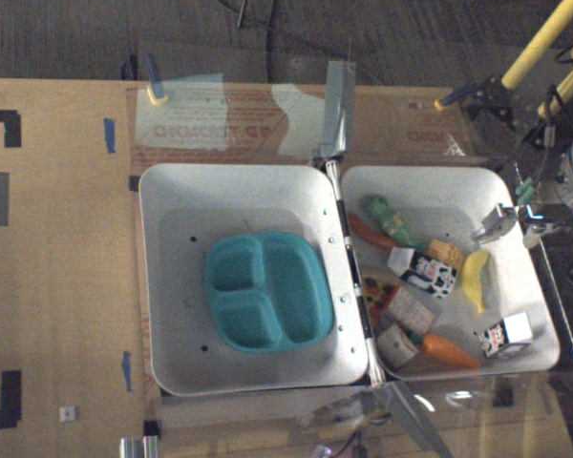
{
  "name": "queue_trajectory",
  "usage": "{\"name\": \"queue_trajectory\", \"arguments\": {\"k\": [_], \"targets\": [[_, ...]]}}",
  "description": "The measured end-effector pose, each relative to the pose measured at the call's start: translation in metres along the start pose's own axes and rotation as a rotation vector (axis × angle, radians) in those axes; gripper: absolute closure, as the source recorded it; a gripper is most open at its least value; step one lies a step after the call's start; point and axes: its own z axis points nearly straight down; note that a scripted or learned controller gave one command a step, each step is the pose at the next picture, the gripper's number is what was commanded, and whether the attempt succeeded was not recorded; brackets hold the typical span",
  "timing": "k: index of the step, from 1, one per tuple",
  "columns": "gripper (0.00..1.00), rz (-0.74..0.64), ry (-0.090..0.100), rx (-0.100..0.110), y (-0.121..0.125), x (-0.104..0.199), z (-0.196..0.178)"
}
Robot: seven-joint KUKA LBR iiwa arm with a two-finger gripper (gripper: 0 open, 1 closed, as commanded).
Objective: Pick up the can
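Grey-silver metal can [396,344] sits in the right-hand white plastic bin [544,346], in the corner nearest the centre divider and the lower edge of the camera view. It is touching, or just beside, a pinkish flat box [408,306] and an orange toy carrot [449,351].

I note the two-finger gripper [494,224] above the opposite side of that bin, near its right wall. I cannot make out whether it is spread or closed, and nothing is visibly held.

The can lies diagonally from the gripper, down and left in the view, well apart, with a yellow toy banana [475,280] and a black-and-white carton [428,273] between. I cannot judge its long axis; it looks tipped.

Count: one can, two carrots, two cartons, one banana, two bins.
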Motion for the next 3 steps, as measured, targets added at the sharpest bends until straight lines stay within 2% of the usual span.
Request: {"name": "queue_trajectory", "arguments": {"k": [2,3], "targets": [[0.0,-0.278,-0.005,-0.007,0.056,0.002,-0.176],[0.0,-0.185,-0.005,-0.007,0.131,-0.019,-0.176]]}}
